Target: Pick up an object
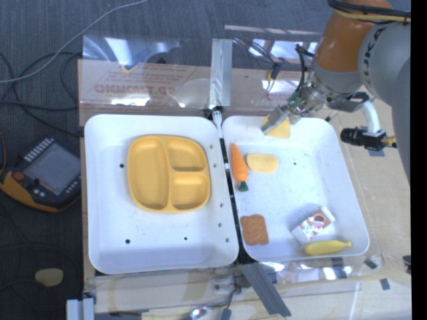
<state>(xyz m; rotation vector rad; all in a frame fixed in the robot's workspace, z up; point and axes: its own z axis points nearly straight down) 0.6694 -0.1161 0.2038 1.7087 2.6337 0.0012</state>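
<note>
Presently: two-finger metal gripper, finger state indiscernible, hung at right bin's far-left corner, touching pale yellow wedge-shaped piece just nearward.

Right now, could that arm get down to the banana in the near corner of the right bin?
Probably yes. The banana lies open from above in the bin's near corner, though it touches the small carton and sits close to the wall, which may crowd the pincer, now at the far side.

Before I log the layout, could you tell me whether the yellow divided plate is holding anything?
Empty: the yellow divided plate in the left bin shows three bare compartments.
</note>
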